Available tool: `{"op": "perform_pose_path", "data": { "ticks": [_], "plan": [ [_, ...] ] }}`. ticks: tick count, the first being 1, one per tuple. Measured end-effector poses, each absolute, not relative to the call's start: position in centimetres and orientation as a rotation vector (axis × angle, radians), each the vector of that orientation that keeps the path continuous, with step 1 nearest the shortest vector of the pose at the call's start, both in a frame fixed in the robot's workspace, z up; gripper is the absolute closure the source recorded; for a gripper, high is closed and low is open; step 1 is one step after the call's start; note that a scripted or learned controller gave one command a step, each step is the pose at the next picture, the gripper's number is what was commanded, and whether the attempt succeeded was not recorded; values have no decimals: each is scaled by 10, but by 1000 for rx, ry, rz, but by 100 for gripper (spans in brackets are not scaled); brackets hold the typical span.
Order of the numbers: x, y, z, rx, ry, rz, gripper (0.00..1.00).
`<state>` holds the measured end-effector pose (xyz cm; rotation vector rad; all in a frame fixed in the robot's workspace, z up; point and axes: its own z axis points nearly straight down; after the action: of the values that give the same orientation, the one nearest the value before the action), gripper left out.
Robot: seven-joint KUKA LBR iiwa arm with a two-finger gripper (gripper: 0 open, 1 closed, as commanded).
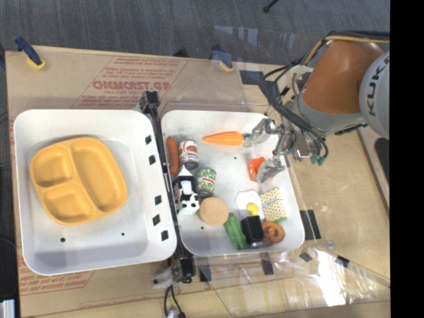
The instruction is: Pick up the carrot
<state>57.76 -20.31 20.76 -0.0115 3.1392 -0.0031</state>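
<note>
The carrot (223,138) is lying in the right bin (199,240) near its far wall, long axis running left-right, tapered tip pointing left, thick end touching one finger (256,135) of the gripper (264,152), whose fingers are standing spread open, gripping nothing

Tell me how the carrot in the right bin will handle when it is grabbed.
The carrot looks like smooth moulded plastic, so it is probably stiff, light and a bit slippery. Its round, tapered body lies flat on the right bin floor, so a nudge may well roll or swing it. The gripper sits just beside its green end.
</note>
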Motion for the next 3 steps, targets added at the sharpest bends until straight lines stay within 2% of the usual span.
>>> {"op": "perform_pose_path", "data": {
  "ticks": [1, 2, 3],
  "plan": [
    [613, -207, 100, -416, 3118, 5, 0],
    [655, -210, 95, -323, 3139, 6, 0],
    [660, -209, 108, -329, 3119, -6, 100]
  ]
}}
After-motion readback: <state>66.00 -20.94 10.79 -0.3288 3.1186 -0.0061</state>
